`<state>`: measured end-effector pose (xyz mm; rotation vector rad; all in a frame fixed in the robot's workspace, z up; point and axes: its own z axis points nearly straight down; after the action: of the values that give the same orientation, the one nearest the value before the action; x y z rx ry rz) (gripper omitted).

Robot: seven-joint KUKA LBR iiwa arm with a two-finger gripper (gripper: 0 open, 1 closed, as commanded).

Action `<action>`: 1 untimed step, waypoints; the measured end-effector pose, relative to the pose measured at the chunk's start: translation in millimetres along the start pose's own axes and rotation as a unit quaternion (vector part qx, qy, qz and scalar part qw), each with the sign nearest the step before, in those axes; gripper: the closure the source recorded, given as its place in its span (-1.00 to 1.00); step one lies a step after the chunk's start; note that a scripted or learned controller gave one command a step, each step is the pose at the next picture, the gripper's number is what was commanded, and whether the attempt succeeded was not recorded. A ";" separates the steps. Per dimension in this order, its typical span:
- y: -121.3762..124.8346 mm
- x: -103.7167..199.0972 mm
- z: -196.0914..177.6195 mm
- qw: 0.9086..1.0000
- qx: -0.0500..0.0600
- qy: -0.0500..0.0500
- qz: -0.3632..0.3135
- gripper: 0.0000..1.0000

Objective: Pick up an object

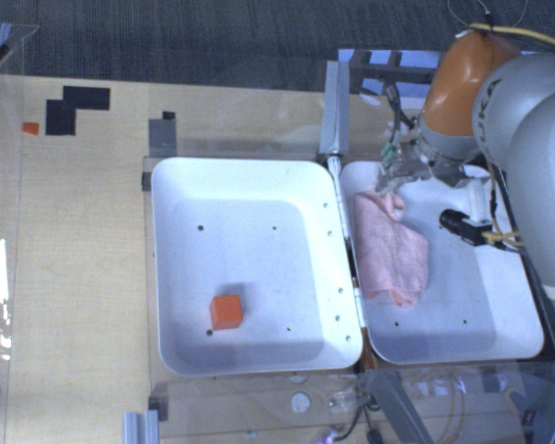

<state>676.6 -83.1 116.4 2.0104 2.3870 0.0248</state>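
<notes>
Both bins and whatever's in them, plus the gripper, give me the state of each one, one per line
Pink cloth: crumpled, lying in the right bin's left half, top end at the gripper.
Orange block: resting flat in the left bin, untouched.
Gripper: low over the cloth's top end.
Left bin: holds the block.
Right bin: holds the cloth.
</notes>
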 end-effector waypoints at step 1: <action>0.0 0.2 0.0 1.000 0.000 0.000 0.000 -1.00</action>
<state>676.6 -83.0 116.4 2.0100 2.3879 0.0246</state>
